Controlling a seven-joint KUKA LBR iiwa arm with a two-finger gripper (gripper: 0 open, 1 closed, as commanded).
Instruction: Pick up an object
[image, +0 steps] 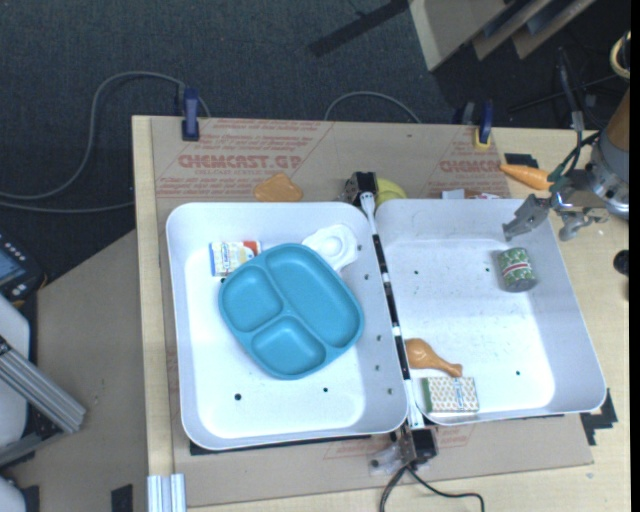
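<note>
Bright, even light; slightly soft focus.

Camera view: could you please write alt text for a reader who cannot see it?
A grey arm's gripper hovers open at the right bin's far right corner, just above a green can. Near that bin's front-left corner lie a toy drumstick and a small box. The left bin holds a blue divided plate, a white cup and a small carton.
</note>
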